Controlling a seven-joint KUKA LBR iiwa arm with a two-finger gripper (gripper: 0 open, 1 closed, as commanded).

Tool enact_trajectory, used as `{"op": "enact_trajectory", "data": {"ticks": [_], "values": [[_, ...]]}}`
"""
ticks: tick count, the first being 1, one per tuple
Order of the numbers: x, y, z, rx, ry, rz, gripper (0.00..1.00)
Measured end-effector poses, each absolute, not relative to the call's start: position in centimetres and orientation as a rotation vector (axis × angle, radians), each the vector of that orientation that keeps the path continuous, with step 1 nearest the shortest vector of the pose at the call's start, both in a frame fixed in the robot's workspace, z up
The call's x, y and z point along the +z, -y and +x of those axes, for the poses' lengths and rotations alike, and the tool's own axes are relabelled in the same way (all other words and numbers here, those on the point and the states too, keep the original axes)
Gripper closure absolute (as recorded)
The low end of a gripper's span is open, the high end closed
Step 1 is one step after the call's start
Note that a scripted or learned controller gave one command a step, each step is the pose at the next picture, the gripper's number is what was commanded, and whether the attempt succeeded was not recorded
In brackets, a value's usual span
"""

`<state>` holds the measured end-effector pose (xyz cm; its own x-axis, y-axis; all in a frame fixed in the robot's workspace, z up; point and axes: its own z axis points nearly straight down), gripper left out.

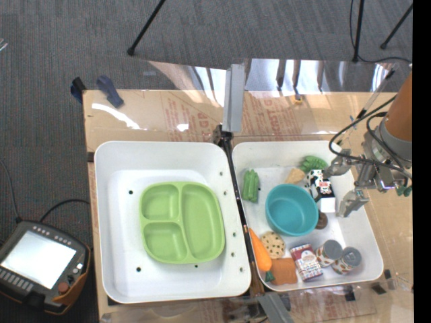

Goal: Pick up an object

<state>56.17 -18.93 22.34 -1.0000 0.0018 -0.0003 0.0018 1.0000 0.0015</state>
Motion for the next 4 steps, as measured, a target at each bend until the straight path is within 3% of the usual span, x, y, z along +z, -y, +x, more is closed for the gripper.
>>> {"op": "enact_trajectory", "data": {"ticks": [1, 2, 3, 4], "values": [[8.6, 18.5, 59.3, 0.007, -3.150, 0.040, 0.00], [8.7, 8.3, 55.2, 0.007, -3.142, 0.012, 0.00], [8.8, 16.6, 57.6, 0.000, -3.137, 0.136, 0.00], [9.1, 8.9, 50.1, 0.002, -3.110, 0.303, 0.00]]}}
